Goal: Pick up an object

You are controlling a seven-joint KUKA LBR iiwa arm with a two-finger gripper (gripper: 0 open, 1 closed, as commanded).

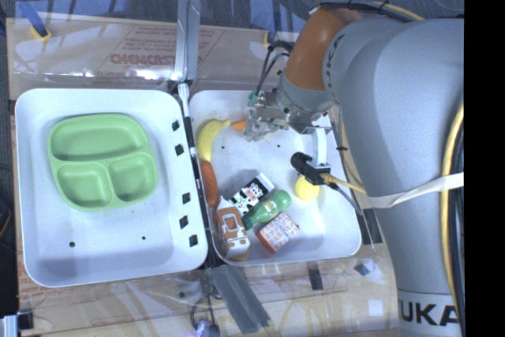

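The right bin [347, 241] is holding a clutter of small toy-like things: a banana [207, 140] lying against its left wall, a carrot [209, 181] just below it, a green bottle [267, 210] lying tilted in the middle, a small orange box [278, 232], a brown packet [233, 233], a black-and-white carton [251, 192] and a lemon [307, 188] toward the right. The left bin [31, 249] is carrying a green tray [101, 160].

The banana is sitting nearest the claw [259, 125]. It is probably light, stiff and smooth, so likely slippery; pinching across its narrow middle seems the safest hold, since the curved ends could squirt out.

The claw is hanging at the top of the right bin, just beside the banana's upper end and near a small orange piece [237, 124]. Its fingers are too blurred to read, so I cannot tell whether it is released or clenched, and nothing is visibly sitting between them.
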